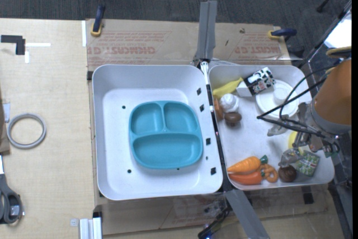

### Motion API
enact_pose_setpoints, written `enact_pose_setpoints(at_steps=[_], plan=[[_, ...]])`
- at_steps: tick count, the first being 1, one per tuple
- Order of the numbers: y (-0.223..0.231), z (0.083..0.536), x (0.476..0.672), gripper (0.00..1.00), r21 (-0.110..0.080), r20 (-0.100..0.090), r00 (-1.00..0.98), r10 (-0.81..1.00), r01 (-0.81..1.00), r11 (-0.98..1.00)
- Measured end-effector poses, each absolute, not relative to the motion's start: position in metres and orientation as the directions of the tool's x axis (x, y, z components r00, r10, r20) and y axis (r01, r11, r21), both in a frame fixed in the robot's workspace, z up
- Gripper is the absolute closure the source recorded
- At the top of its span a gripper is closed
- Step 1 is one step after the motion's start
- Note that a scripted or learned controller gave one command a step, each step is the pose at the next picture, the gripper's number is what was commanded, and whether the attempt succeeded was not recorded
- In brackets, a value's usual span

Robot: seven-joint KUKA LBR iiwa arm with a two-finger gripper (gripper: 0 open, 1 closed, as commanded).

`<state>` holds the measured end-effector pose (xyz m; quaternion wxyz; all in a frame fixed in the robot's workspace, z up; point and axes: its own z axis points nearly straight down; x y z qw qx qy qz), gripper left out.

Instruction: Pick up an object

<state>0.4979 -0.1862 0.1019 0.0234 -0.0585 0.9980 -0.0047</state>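
The right bin (251, 134) holds several toys. An orange carrot (244, 164) lies on a red pepper (246, 178) at the front. A brown ball (287, 173) and a green patterned box (306, 164) sit at the front right. A yellow banana (226, 88), a white bulb (228, 101) and a brown piece (232, 118) lie at the back left. A black-and-white cow toy (259, 80) rests by a white dish (274, 98). My gripper (295, 144) hangs over the bin's right side, just above the ball and box, partly covering a yellow item (292, 139).
The left bin (109, 120) carries a blue divided plate (165, 134). A grey ring (24, 130) and scissors (10, 205) lie on the bench at far left. Black cables (288, 101) cross the right bin's back right. Grey struts (207, 31) stand between the bins.
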Motion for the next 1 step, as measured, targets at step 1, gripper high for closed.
enact_pose_setpoints(at_steps=[1], plan=[[-0.2168,0.0912,0.5492,0.00,0.003,0.002,-0.988,-0.156,-0.156,0.988]])
